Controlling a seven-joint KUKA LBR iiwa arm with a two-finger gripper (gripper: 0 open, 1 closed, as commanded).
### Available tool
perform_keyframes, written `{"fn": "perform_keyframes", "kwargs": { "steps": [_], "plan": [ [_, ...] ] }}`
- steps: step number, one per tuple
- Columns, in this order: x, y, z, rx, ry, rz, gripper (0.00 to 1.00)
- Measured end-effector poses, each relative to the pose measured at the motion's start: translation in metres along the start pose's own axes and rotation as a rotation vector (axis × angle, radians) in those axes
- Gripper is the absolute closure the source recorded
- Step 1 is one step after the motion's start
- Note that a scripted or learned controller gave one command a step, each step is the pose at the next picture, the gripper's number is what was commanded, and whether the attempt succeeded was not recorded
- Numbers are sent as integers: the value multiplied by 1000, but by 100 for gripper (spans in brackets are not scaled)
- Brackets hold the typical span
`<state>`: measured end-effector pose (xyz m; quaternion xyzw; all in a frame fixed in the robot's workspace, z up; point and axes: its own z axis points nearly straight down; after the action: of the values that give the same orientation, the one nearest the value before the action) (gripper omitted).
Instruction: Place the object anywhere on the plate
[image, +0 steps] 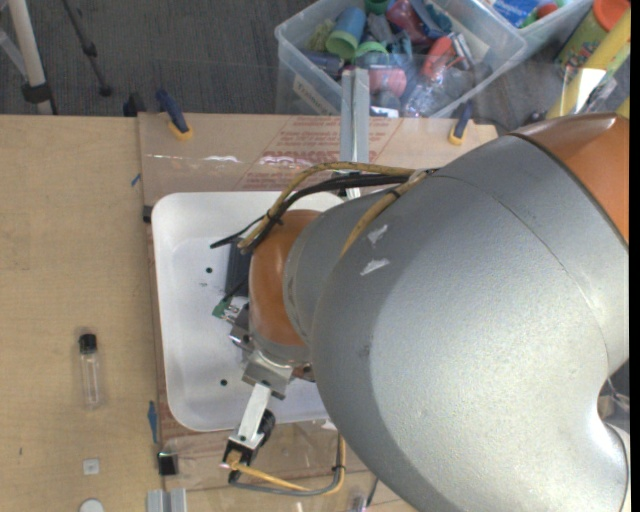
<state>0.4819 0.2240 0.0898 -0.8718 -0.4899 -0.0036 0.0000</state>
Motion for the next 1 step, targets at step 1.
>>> {"fn": "perform_keyframes", "kwargs": {
  "steps": [1],
  "plan": [
    [8,12,-54,5,-7,-348,100]
  ]
}}
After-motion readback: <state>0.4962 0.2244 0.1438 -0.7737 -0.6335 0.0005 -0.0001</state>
